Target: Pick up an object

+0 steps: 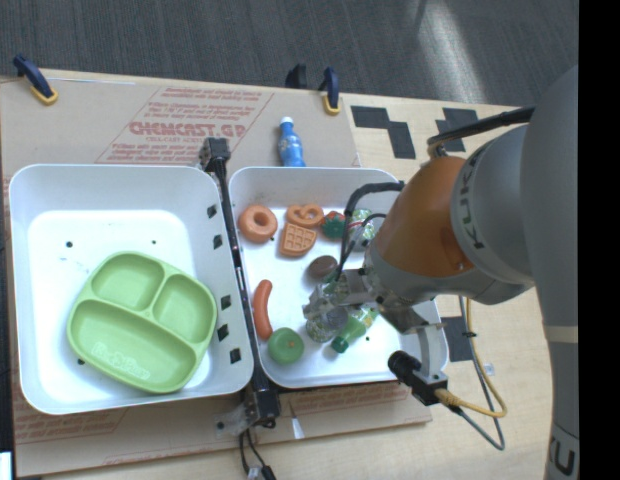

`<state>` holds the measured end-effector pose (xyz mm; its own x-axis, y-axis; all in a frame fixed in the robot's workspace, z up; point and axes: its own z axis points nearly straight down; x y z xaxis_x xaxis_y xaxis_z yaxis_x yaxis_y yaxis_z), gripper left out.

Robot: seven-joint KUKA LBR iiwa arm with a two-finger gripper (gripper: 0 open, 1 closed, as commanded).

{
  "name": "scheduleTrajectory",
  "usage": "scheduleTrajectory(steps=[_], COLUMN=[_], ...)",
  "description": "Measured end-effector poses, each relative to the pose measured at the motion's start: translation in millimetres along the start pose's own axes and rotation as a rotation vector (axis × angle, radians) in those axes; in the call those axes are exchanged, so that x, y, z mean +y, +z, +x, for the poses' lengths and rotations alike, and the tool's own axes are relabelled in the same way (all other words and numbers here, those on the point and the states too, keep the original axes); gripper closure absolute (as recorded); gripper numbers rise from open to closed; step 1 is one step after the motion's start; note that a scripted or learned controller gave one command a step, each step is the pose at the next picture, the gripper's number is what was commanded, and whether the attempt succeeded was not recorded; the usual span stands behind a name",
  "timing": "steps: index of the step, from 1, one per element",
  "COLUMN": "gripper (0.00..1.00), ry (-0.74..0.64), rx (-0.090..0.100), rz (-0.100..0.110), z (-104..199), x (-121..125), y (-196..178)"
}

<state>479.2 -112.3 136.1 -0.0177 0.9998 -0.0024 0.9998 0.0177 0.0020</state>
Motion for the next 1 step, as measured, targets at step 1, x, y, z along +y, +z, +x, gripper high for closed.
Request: scheduleTrajectory(steps=[1], gripper=[1.00], ry=[-0.006], rx=[-0.002], rz=[-0.001], z=[-0.1], x=[1.2], y=[-10.1])
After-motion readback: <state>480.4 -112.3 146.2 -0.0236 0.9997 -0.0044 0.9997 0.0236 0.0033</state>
